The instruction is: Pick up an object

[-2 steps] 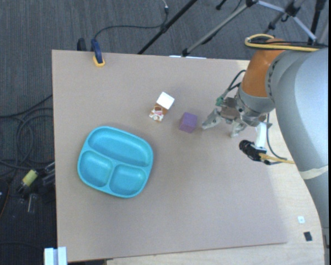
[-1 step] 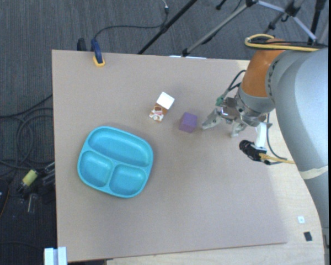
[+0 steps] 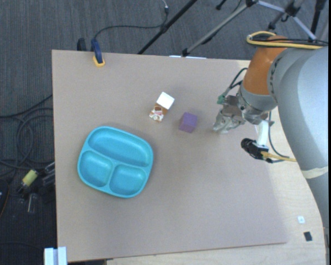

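A flat tan board, matte like cardboard or fibreboard, serves as the tabletop [image 3: 220,203], laid over dark grey ribbed carpet [image 3: 22,65]. On it, toward the left, sits a turquoise plastic tray [image 3: 116,162] with rounded corners and three shallow compartments, smooth and slightly glossy. Up and to the right of it is a small white cube [image 3: 165,100], tilted on a corner, touching or just beside a smaller white block [image 3: 156,114] with brownish-red markings; whether those are print or a picture is too blurred to tell, and nothing on it can be read. Near these, to the right, a small purple cube [image 3: 188,122] with soft, foam-like matte faces lies apart from everything else.

The arm [image 3: 303,98] comes in from the right, a broad smooth grey shell with an orange band [image 3: 260,73] above the wrist; its bulk is cut off by the edge. The end effector [image 3: 225,123] hangs low over the board just right of the purple cube, not touching it. It is a dull metallic cluster, and I cannot tell how its tips are set; nothing is seen in it.

A blue and yellow clamp [image 3: 97,54] grips the far edge of the board. Black cables [image 3: 16,131] and tripod legs [image 3: 276,4] sprawl on the carpet.
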`<state>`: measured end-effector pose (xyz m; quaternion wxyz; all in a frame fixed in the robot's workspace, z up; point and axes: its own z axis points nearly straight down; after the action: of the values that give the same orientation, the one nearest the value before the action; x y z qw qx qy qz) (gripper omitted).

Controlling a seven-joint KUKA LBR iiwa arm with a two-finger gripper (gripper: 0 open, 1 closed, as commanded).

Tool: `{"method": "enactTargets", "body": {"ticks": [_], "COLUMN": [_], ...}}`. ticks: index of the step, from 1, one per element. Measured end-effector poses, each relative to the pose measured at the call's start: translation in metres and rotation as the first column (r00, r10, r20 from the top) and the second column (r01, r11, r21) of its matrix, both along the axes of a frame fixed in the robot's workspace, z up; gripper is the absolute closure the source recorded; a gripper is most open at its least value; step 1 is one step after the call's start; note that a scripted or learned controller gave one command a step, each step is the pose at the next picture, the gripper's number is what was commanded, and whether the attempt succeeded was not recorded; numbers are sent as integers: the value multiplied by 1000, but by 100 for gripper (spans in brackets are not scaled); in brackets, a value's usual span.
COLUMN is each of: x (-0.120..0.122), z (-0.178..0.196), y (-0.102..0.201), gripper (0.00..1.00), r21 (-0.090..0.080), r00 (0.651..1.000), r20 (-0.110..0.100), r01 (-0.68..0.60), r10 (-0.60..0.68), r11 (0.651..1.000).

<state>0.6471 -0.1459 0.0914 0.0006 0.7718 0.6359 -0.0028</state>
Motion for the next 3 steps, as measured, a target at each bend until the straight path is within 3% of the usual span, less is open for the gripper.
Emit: {"method": "enactTargets", "body": {"ticks": [1, 2, 3], "x": [11, 21, 21], "z": [92, 150, 70], "y": [21, -11, -7], "gripper": [100, 100, 100], "r21": [3, 1, 6], "r00": [1000, 991, 898], "r20": [0, 1, 0], "r01": [-25, -134, -439], "r10": [25, 134, 439], "r11": [1000, 991, 898]}}
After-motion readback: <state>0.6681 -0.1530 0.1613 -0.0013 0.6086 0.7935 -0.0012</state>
